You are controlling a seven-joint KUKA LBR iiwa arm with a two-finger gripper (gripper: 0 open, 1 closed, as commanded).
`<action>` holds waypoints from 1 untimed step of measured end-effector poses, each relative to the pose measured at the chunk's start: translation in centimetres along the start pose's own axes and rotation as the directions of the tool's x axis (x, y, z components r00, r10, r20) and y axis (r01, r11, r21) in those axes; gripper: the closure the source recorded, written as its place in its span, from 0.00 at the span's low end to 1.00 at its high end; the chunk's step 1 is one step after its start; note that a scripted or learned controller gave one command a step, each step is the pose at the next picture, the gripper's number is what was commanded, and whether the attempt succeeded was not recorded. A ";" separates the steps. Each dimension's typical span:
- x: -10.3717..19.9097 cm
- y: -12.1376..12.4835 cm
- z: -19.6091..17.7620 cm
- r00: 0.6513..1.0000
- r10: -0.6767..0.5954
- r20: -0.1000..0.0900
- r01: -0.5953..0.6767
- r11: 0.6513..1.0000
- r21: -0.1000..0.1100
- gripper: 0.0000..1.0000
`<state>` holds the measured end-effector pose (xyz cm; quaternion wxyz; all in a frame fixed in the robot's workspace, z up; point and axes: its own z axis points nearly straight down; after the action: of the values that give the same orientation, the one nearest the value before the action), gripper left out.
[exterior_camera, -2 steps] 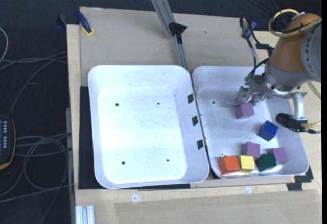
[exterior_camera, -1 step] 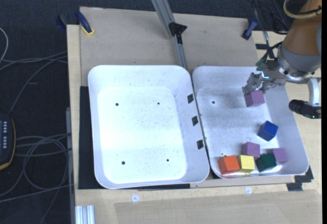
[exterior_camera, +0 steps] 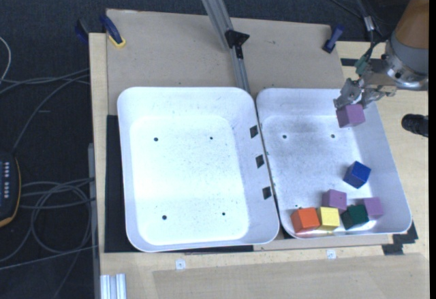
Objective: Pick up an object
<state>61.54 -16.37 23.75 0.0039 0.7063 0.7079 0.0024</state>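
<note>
2 bins (exterior_camera: 136,154): white plastic, smooth, faint sheen, speckled dark. Bench (exterior_camera: 177,45): pale wood board, matt. Slanted pole (exterior_camera: 216,1): brushed metal. Blocks, e.g. blue cube (exterior_camera: 357,174): matt, foam-like. Floor (exterior_camera: 41,11): dark carpet, rough.

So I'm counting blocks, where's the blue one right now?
The blue block lies in the right bin, near its right wall, just above the row of blocks along the front edge.
</note>
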 end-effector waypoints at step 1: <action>0.0 0.1 -1.4 1.000 0.000 -0.001 0.000 1.000 0.005 1.00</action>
<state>61.63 -16.33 25.20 0.0018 0.7064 0.7078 0.0011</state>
